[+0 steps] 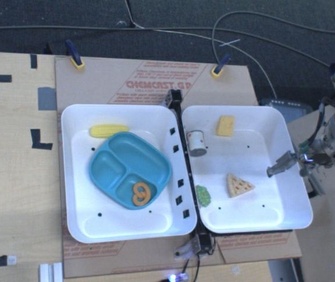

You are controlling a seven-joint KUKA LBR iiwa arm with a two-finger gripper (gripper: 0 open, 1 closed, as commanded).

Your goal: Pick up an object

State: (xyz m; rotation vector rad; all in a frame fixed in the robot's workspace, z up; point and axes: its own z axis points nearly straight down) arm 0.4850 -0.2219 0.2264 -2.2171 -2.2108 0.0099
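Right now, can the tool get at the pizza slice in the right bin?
Probably yes. The tool sits at the right bin's right edge, and the pizza slice lies flat on open floor nearby, apart from the green piece.

The right bin [273, 120] holds four small things. A yellow cheese block [226, 125] lies flat at about 12 o'clock. A little silver can [196, 143] lies on its side at 9 o'clock — right by the middle wall. A pizza slice [239, 186] lies flat near 6 o'clock. A green leafy bit [203, 195] sits at 7 o'clock — well apart from the cheese.
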